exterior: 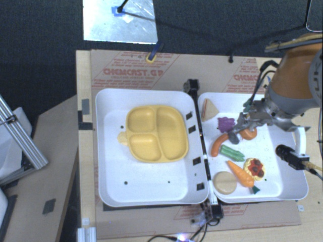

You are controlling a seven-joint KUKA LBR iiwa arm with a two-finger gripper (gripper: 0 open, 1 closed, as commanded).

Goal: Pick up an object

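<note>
My gripper (238,131) hangs low over the middle of the right bin (287,185), the arm coming in from the right. A round orange toy (249,133) lies right at the gripper's tip, partly hidden by it. Purple grapes (226,123) sit just left of the gripper. Below it lie an orange sausage (218,144) and a green vegetable (231,152). A carrot (240,173), a yellow and red food piece (254,168) and a beige round disc (225,182) rest nearer the front. A tan wedge (209,109) lies at the back left corner.
The left bin (116,180) holds a yellow divided plate (154,133). A raised divider (199,135) with black clips separates the two bins. Bare bin floor shows at the right bin's far right side.
</note>
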